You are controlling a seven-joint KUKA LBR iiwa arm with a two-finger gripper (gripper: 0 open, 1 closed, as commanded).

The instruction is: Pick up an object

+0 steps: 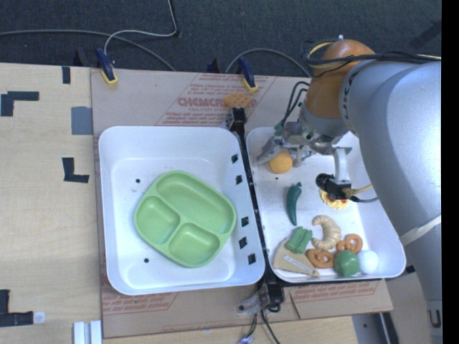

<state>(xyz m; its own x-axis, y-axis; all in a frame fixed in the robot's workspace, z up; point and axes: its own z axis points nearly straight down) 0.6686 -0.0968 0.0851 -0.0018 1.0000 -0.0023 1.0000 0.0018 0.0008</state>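
Observation:
My gripper reaches down into the far left part of the right bin. It is open, with its grey fingers spread just above a small orange ball. The ball rests on the bin floor beneath the fingers, and nothing is lifted. A green pepper lies a little nearer the camera than the ball. At the front of the bin are a tan croissant, a brown pretzel, a green round toy, a white ball and a pale wedge with green leaves.
The left bin holds a light green divided plate. The bins meet at a ridge with black clips. My large grey arm covers the right side. Blue clamps and cables lie at the back.

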